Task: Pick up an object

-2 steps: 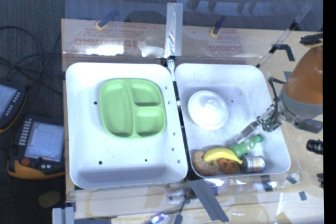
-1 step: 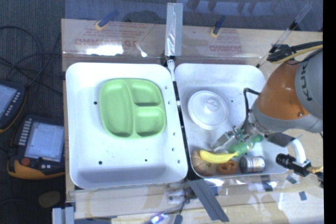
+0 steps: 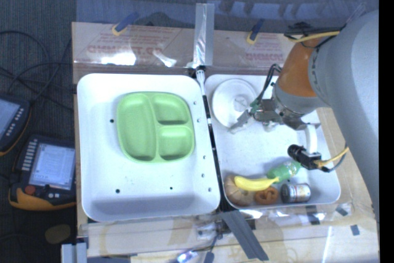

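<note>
Gripper [image 3: 245,120] hangs over the round white bowl [image 3: 229,99] at the right bin's [image 3: 258,151] far-left corner; its grip state cannot be told. Yellow banana [image 3: 253,182] lies along the near edge.

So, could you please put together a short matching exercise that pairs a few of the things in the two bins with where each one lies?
Things:
1. green divided plate
2. white bowl
3. banana
4. small can

Places:
a. near right corner of the right bin
b. far left part of the right bin, beside the gripper
c. middle of the left bin
d. near edge of the right bin, left of the can

Pairs: 1-c, 2-b, 3-d, 4-a
</note>
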You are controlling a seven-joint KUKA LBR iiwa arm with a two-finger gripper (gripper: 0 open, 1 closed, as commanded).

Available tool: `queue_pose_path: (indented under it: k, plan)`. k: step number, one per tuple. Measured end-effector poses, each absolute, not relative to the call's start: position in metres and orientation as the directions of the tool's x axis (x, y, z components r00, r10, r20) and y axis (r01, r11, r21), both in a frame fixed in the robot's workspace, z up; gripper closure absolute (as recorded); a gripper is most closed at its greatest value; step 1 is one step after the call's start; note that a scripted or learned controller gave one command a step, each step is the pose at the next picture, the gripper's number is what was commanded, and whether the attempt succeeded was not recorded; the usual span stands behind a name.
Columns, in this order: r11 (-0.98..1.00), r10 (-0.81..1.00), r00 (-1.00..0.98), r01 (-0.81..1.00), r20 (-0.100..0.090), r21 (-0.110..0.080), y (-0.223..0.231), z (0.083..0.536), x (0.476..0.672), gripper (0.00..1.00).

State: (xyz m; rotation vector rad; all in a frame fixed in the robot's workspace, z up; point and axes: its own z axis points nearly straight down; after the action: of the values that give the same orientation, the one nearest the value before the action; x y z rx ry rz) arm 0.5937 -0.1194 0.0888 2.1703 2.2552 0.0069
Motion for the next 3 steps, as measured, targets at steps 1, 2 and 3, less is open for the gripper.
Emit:
queue_pose_path:
  k: [1,2,3]
  plan:
    - [0.217,0.976,-0.217,0.976,-0.006,0.005,-0.126,0.090,0.555,0.00]
    - [0.280,0.960,-0.280,0.960,-0.005,0.007,-0.142,0.089,0.586,0.00]
    - [0.458,0.889,-0.458,0.889,0.001,-0.002,-0.122,0.094,0.497,0.00]
